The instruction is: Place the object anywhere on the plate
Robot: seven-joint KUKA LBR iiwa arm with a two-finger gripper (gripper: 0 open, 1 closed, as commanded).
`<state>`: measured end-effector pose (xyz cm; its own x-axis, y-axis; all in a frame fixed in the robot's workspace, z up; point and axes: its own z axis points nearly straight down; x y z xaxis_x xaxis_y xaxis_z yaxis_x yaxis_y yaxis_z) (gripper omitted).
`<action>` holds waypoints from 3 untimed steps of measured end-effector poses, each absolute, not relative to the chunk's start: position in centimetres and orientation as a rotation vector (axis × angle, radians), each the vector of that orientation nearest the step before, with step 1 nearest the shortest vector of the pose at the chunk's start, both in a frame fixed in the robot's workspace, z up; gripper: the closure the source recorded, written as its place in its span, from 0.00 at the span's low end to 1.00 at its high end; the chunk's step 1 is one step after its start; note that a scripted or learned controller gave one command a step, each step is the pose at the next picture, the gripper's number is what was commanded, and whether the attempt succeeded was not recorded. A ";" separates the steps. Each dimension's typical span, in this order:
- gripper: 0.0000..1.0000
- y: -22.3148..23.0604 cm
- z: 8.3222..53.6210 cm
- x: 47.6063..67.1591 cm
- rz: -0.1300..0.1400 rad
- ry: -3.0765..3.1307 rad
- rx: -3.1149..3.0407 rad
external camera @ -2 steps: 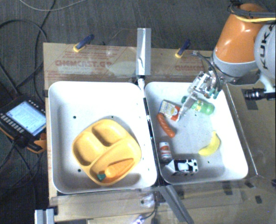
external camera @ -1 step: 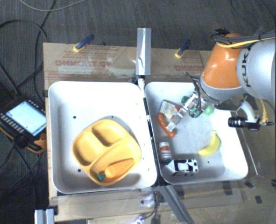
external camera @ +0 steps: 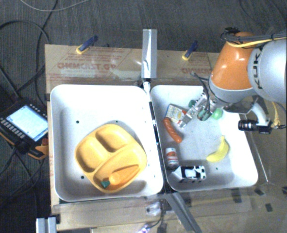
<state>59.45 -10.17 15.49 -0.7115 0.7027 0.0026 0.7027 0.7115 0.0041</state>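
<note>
While the yellow divided plate [external camera: 111, 156] sits in the left bin [external camera: 65, 101] with a small teal-tipped item [external camera: 105, 183] resting near its lower edge, the arm [external camera: 240, 69] is working over the right bin [external camera: 240, 174], so this looks like the picking stage of the task, not the placing stage. Its gripper [external camera: 194, 111] hangs low over the upper part of that bin, just beside a small white and orange packet [external camera: 174, 113] and close to a green object [external camera: 216, 114] partly hidden under the wrist. Whether the tool is spread wide, pinched narrow, or carrying anything cannot be told from this slant.

Other candidates lie in the same bin: an orange hot-dog-like toy [external camera: 173, 130] just below the packet, a small can [external camera: 171, 157] under that, a black and white cow-patterned box [external camera: 192, 172] near the bottom wall, and a banana [external camera: 219, 151] toward the right. Which one is the object meant for the plate is not certain; the packet is nearest the gripper.

Judging from this, the next move calls for a secure grasp on one item, a lift clear of the divider [external camera: 154, 125] between the bins, then a carry leftward and a release over the plate
</note>
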 end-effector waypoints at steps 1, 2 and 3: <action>1.00 -7.6 18.3 52.9 -0.003 -2.853 -1.310; 1.00 -7.4 19.2 52.9 -0.007 -2.853 -1.306; 1.00 4.4 18.3 49.3 0.002 -2.854 -1.304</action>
